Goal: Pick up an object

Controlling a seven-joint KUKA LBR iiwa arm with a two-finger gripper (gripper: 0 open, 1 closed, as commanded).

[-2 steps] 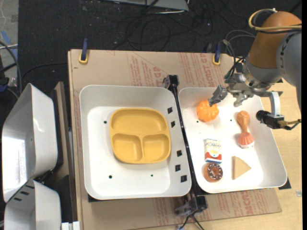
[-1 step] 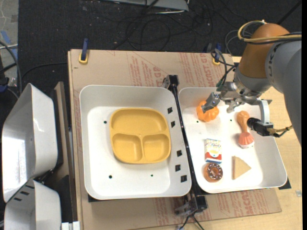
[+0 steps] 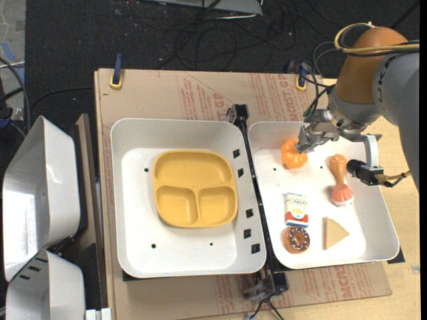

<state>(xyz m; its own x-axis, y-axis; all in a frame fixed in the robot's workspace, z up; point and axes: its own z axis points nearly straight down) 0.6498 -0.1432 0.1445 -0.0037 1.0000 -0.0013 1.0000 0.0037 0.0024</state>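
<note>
— Where does the camera sit?

— Above the bench (image 3: 200,89), fixed, looking down at a slant, so the far edge lies toward the top of the picture and the near edge toward the bottom.

— How close?

— Far enough to take in both white bins whole: the left bin (image 3: 127,199) and the right bin (image 3: 380,225) lie side by side across the middle, with dark floor and cables beyond the bench.

— And the arm (image 3: 383,72)?

— It enters from the upper right, partly cut off by the edge.

Brown board (image 3: 200,89) on dark floor (image 3: 60,39); cables (image 3: 200,35), perhaps
</note>
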